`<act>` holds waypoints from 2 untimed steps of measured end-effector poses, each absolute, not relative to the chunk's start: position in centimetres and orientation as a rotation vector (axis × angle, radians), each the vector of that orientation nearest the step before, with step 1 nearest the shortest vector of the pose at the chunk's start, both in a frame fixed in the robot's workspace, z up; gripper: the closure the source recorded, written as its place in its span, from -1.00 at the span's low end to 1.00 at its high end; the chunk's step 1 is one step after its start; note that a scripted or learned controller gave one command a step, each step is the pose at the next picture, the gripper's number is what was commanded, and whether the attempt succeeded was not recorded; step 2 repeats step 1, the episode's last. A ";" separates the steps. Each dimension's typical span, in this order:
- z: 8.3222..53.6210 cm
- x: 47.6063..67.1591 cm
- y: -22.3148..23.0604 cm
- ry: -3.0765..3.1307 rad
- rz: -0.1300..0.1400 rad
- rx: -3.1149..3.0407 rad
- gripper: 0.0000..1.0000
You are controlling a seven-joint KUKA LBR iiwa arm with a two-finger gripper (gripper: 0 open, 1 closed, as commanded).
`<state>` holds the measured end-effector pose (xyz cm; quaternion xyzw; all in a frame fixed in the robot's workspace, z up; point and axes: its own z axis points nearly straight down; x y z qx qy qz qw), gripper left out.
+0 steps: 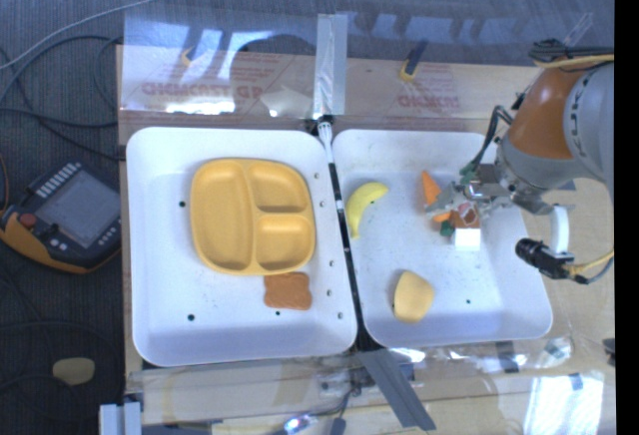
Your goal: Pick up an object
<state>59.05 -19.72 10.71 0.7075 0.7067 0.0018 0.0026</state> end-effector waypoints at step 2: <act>20.9 63.8 -14.1 2.158 -0.005 2.282 1.00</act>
